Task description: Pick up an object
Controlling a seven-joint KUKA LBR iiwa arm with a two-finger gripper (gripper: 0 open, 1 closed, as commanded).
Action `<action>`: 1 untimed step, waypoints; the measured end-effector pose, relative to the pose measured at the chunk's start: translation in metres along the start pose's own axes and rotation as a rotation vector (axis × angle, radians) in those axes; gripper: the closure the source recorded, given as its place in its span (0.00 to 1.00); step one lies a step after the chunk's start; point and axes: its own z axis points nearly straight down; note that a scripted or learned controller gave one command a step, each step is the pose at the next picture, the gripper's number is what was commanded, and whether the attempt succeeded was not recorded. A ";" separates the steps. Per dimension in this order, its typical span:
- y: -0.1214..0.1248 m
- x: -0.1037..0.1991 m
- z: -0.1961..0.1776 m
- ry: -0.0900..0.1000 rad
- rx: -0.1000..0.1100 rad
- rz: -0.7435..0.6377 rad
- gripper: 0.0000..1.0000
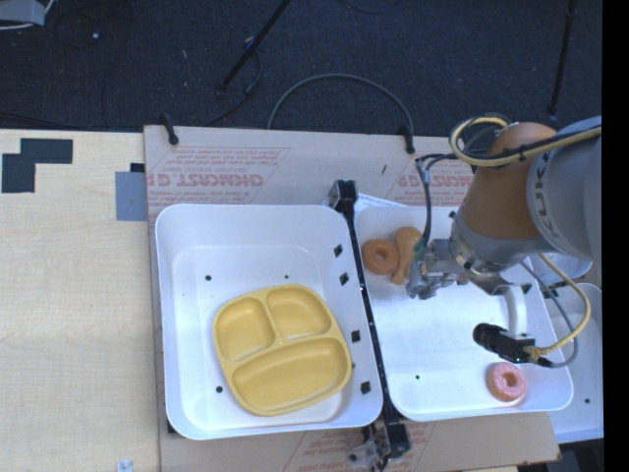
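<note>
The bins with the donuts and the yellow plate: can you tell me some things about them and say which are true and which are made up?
1. The yellow plate lies in the left bin. True.
2. The pink donut sits on the yellow plate. False: it lies in the right bin, near its front right corner.
3. The brown donut is in the right bin, near the divider. True.
4. The yellow plate has five sections. False: it has three.
5. The gripper is above the left bin. False: it is over the right bin, beside the brown donut.

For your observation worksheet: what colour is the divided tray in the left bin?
Yellow: the divided tray, seen in the camera view.
</note>
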 end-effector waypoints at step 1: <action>0.000 0.008 -0.058 0.000 -0.002 -0.001 1.00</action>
